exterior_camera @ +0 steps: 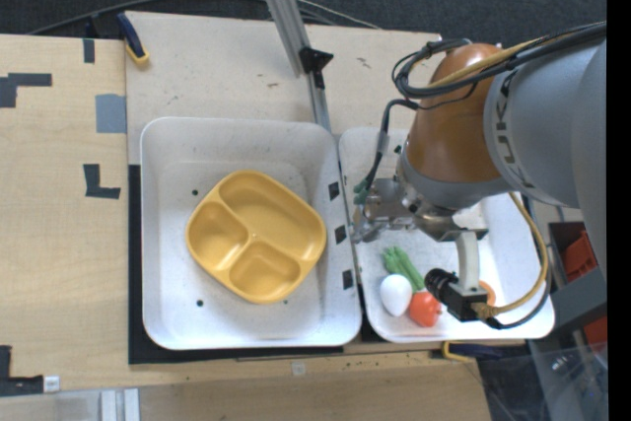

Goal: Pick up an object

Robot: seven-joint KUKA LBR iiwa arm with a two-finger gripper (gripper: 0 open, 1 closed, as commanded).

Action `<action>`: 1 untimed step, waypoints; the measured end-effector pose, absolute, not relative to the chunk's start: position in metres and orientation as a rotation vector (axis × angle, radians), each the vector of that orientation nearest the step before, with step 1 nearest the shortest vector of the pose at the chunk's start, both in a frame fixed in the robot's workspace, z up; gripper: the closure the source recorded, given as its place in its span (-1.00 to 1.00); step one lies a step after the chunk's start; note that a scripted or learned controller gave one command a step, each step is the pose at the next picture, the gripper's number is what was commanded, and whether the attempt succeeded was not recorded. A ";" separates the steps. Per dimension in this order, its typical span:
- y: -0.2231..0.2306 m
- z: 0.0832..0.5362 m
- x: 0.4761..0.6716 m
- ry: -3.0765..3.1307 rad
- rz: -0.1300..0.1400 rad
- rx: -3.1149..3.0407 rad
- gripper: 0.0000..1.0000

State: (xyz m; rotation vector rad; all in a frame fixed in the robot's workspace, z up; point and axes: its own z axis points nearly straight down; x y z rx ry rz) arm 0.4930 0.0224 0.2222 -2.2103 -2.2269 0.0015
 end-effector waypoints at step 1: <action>0.083 0.218 0.501 -2.229 0.002 -2.209 1.00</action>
